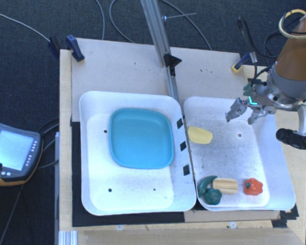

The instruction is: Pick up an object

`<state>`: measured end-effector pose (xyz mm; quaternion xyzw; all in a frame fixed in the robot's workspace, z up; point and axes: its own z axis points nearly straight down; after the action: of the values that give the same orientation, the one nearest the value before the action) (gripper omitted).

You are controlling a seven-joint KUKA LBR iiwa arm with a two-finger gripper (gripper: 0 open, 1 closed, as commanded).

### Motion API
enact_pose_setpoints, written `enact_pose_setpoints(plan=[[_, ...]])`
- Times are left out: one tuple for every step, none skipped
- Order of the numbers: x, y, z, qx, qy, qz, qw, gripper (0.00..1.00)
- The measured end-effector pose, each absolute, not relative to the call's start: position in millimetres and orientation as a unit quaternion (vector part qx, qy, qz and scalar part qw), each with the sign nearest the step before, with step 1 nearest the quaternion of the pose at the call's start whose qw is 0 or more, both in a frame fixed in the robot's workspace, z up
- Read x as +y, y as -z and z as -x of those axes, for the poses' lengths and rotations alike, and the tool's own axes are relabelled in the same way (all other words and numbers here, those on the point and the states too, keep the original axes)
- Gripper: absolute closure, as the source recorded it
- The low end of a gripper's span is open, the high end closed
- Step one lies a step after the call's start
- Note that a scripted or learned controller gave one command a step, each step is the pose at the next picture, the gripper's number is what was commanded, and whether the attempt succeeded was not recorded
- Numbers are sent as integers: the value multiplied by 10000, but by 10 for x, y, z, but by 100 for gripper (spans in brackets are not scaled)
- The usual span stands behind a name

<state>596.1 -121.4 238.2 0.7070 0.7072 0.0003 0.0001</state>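
The claw (pixel 244 114) hangs over the upper part of the right bin (pixel 273 166), its two fingers spread apart with nothing between them. It sits near the bin's far rim and right wall. Bare speckled white floor lies just below it, so there is open room toward the bin's middle and near side.

Nearest the claw, down and to its left, the yellow piece (pixel 200 135) lies close to the divider wall between the bins; its long axis runs roughly left to right, with a slight tilt.

Farther below the claw, along the bin's near rim, three things lie in a row: the red pepper (pixel 252 186) almost straight below, the tan block (pixel 225 185) left of it with its long axis left to right, and the green vegetable (pixel 209 191) touching that block's left end, crowded against the corner.

Well to the claw's left, past the divider, the left bin (pixel 93 193) holds a blue plate (pixel 142 138).

Both bins rest on the pale bench (pixel 120 66). A metal pole (pixel 157 27) slants across it above the divider, and beyond its left edge a handheld control pad (pixel 10 153) lies on dark carpet among cables.
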Motion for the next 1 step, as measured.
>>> enact_pose_setpoints(plan=[[-1214,-2381,-5961,7072,-3,-7070,0,0]])
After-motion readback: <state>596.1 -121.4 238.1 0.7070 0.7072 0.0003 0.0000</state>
